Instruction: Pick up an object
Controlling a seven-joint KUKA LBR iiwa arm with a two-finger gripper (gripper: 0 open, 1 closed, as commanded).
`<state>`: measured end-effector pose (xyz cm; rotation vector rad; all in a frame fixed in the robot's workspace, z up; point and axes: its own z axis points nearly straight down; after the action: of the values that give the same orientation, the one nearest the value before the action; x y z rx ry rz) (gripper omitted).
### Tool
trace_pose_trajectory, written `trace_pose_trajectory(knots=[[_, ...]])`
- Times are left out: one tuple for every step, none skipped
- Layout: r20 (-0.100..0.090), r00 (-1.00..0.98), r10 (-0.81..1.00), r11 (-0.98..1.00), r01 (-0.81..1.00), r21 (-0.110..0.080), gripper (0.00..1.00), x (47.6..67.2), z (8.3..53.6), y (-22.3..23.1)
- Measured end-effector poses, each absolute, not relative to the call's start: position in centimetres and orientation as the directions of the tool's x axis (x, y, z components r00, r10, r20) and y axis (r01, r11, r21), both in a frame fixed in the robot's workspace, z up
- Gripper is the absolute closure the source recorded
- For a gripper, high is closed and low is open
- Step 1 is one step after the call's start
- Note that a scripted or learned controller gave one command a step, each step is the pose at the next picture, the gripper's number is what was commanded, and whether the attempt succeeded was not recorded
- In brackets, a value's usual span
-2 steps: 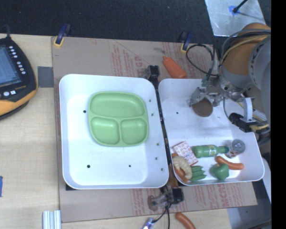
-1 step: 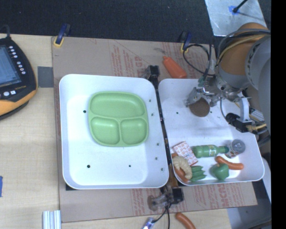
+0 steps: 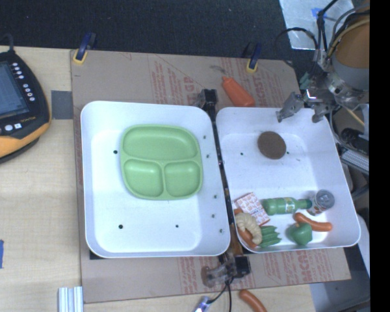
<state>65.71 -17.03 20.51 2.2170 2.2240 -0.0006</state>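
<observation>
You are looking down on a bench covered by a brown cardboard sheet, which carries two shallow white bins side by side. The left bin holds a green divided plate lying flat near its centre. The right bin holds the loose items you can pick from. The arm enters at the upper right, and its gripper hangs over the top right corner of the right bin with its two fingers spread apart and nothing between them. The nearest item is a brown disc, lying alone on the bin floor below and to the left of the gripper, apart from it, with bare floor between the two. The remaining items crowd the bottom edge of the right bin, well apart from the gripper: a green bottle lying on its side, a small red and white packet to its left, a small can to its right, a red sausage, a green pepper and green beans beside a pale shrimp. An orange carrot lies on the cardboard just beyond the top edge of the right bin. A control pendant rests on the bench at far left.
</observation>
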Motion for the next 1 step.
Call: trace_pose_trajectory(knots=[[0.0, -0.006, 1.0, 0.006, 1.0, -0.007, 0.0, 65.44, 9.12, -16.05]])
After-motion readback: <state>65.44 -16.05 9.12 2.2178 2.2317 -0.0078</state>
